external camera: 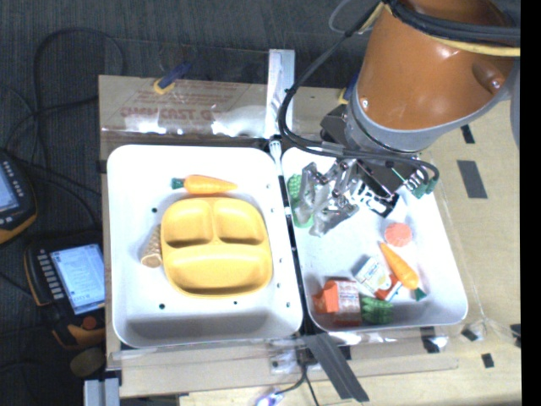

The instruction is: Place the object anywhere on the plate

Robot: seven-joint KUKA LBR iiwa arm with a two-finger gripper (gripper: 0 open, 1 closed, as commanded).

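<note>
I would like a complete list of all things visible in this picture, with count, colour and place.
Bins: two, white, side by side on bench.
Plate: one, yellow, compartmented, left bin.
Carrot: one, orange, left bin, behind plate.
Cone: one, tan, left of plate.
Second carrot: one, orange, right bin.
Round piece: one, red, right bin.
Carton: one, orange, right bin, front.
Gripper: one, metallic, over right bin's left side.

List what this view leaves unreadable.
- Green item at the right bin's left wall: half hidden by the gripper, identity unclear.
- Carton print: too small to read.
- Beige object beside the yellow plate: partly tucked under its edge.
</note>
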